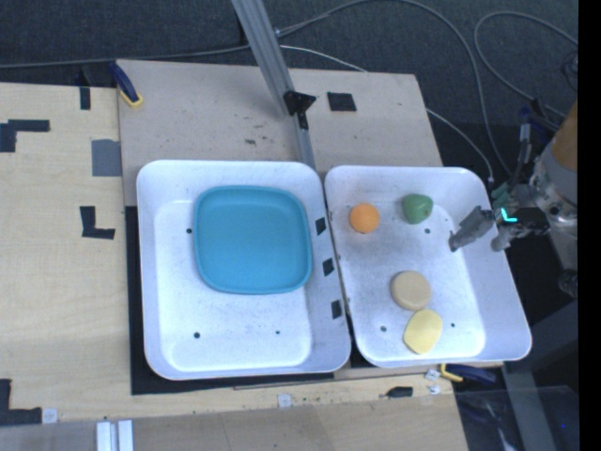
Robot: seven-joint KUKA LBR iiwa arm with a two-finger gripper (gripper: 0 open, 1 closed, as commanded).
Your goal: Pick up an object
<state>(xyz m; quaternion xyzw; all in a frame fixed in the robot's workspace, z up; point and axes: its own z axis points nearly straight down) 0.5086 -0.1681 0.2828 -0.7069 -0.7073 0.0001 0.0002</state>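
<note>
Raised above the bench at the right, the gripper [484, 233] hangs over the right edge of the right bin [488, 341]. Its two dark fingers [466, 230] stand apart with nothing between them, and a small teal light glows on its body. The grey arm [562, 181] leads off to the right.

Four small things lie on the white floor of that bin, all apart from the gripper. Closest is a green lump [417, 207] near the far wall, and just left of it sits an orange ball [364, 218]. Toward the near side lies a tan round disc [410, 289], with a yellow lump [423, 331] just below it, the two close together or touching. None is lifted.

Beside it, the left bin [155, 280] holds a blue square plate [252, 239] with rounded corners, lying flat toward the far side.

A grey metal strut [272, 54] slants down from the top edge to the seam between the bins. Both bins rest on a light wooden bench [56, 252] marked with black tape squares. A yellow and blue clamp [126, 86] sits at the board's far left corner, and thin cables [451, 40] loop over the dark floor at the upper right.
</note>
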